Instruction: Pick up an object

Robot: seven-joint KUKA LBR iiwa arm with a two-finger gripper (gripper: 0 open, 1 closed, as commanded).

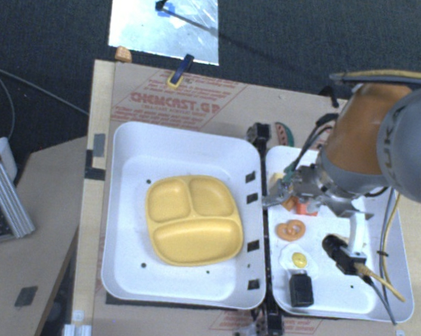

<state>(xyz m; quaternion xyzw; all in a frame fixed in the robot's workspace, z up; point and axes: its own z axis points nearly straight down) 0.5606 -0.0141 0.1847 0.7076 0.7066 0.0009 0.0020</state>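
Arm over right bin; finger state unclear.
We read "CHEMCAST" on the board. Gripper sits low in the right bin, just above an orange object; a yellow tray lies in the left bin.

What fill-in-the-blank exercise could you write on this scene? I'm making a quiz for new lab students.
1. The yellow divided plate lies in the ____ bin.
2. The toy fried egg lies in the ____ bin.
3. The arm's band above the wrist is ____.
4. The plate has ____ compartments.

Missing words: left; right; orange; three
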